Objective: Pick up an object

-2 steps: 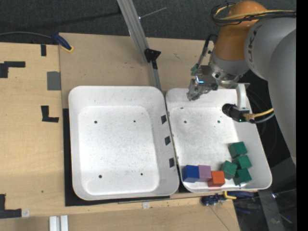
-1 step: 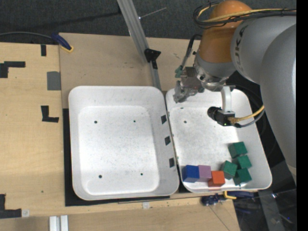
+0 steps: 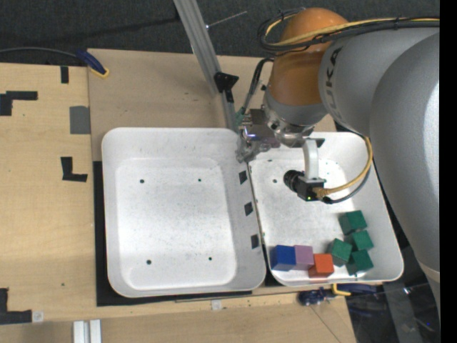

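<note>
From above I see the arm (image 3: 371, 70) reaching over the right bin (image 3: 285, 274), its pincer (image 3: 251, 143) at that bin's far left corner; I cannot tell its state. The blocks lie along the bin's near edge: blue (image 3: 283, 256), purple (image 3: 304, 254), orange (image 3: 323, 264), and green ones (image 3: 353, 240). The left bin (image 3: 114, 148) sits alongside.

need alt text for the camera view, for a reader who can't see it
A grey arm with an orange band reaches from the right over the right white bin, its tool near the bin's top left corner. Blue, purple, orange and green blocks cluster along its lower edge.
</note>
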